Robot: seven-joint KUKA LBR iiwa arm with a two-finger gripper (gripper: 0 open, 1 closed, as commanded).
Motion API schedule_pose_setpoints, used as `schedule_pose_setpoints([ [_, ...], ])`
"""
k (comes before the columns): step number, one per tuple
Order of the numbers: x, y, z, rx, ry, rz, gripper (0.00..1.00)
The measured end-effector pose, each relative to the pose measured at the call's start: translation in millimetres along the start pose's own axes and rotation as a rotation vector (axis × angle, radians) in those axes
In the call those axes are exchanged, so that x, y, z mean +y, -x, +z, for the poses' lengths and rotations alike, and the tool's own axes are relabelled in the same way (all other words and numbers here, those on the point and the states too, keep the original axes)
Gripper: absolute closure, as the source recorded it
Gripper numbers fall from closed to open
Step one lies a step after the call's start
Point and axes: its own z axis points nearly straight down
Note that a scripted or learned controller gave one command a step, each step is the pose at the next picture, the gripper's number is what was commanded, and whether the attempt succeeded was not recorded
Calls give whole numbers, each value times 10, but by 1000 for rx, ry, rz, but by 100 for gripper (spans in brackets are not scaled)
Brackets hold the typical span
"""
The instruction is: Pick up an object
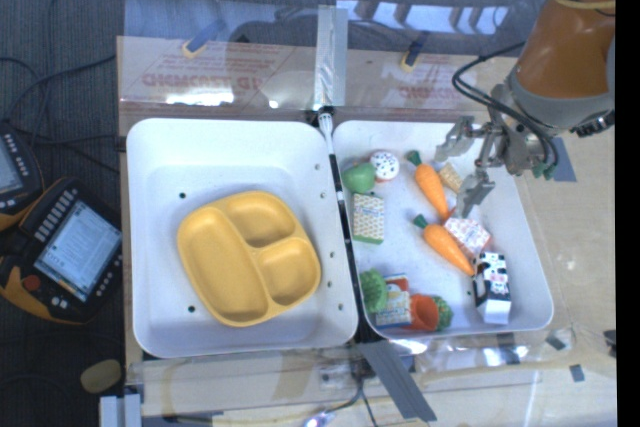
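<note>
My gripper (465, 165) hangs over the upper right part of the right bin (535, 260), open, with nothing clearly between its fingers. One finger (453, 139) points to the far side and the other (476, 192) to the near side. Just left of it lies a carrot (430, 189), with a small tan item (450, 177) beside it. A second carrot (448, 248) and a pink checked packet (467, 233) lie just below the gripper. A black-and-white carton (492, 286) stands at the bin's near right.
The right bin also holds a green piece (359, 178), a spotted white ball (384, 165), a green-edged packet (368, 218), broccoli (373, 290) and a red-orange item (424, 312). A yellow divided plate (250, 255) lies in the left bin (160, 165).
</note>
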Motion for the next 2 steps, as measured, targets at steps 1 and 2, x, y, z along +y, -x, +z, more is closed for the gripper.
schedule_pose_setpoints([
  [1,-159,242,1116,-7,1,97,0],
  [2,-14,-620,1304,-7,1,179,0],
])
